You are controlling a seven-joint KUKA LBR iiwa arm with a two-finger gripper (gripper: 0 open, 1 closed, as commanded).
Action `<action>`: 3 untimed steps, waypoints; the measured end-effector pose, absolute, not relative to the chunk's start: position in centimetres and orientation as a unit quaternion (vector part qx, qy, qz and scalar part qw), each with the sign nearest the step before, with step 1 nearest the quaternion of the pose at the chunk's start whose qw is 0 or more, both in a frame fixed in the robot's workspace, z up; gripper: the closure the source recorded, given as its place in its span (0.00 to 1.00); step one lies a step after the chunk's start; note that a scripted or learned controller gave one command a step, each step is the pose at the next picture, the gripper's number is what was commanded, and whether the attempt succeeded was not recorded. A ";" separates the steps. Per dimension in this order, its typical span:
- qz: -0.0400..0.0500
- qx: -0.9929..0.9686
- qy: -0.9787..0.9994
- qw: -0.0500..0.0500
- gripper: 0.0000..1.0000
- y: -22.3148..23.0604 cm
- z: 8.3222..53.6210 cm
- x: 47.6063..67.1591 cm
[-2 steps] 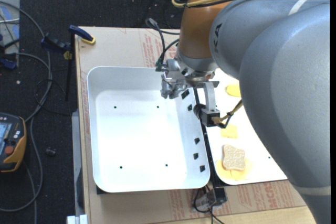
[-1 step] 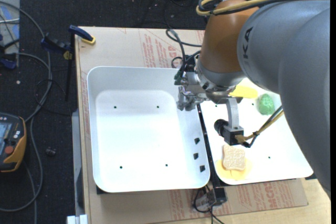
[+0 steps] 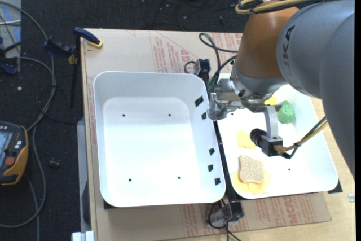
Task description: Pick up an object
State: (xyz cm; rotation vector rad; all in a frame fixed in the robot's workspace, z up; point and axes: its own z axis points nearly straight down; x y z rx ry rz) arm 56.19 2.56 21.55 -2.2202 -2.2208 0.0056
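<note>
Red print on the bench board [image 3: 148, 47] and dark letters on the arm [image 3: 316, 42], neither legible.

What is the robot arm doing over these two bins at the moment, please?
The grey arm reaches in over the right bin, its gripper by that bin's left wall. A green object, yellow pieces and a toast-like slice lie in the bin, apart from the gripper. Whether it has grasped anything cannot be told.

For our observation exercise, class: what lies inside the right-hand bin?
Inside the right-hand bin: a bread-like slice on a yellow piece, a pale yellow flat piece, a green object. The arm covers the bin's far part; anything there is hidden.
</note>
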 end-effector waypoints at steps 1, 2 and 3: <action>0.002 -0.681 -0.732 0.002 1.00 0.1 18.5 58.3; 0.002 -0.708 -0.706 0.001 1.00 -9.6 18.6 54.0; 0.001 -0.706 -0.708 0.001 1.00 -8.0 19.2 49.7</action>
